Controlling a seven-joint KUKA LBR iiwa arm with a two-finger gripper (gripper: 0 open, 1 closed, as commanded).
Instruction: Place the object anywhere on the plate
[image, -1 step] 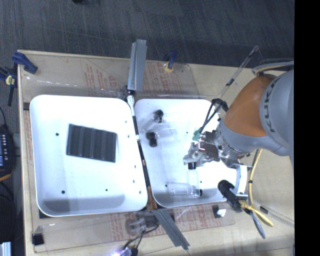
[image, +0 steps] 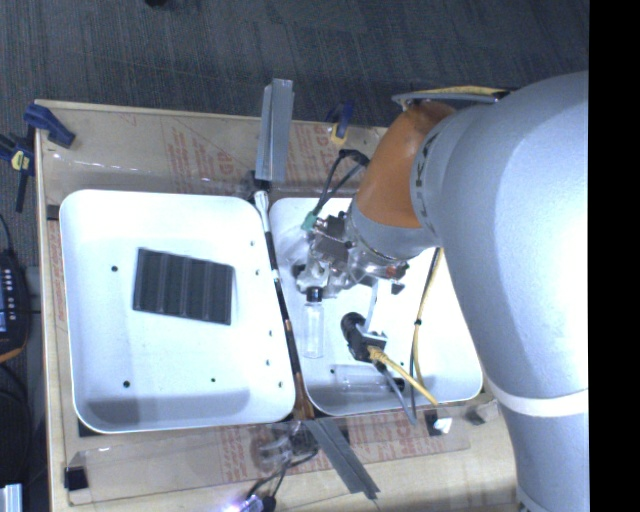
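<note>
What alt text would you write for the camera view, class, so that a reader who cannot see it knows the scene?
A grey robot arm with an orange band reaches from the right over the right white bin, its gripper low near the bin's left wall. The left white bin holds a dark ribbed rectangular plate.

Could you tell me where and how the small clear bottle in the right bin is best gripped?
Probably from above, across the middle of the clear bottle: it appears to lie flat in the right bin, its long axis running up-down in view, beside the left wall.
</note>
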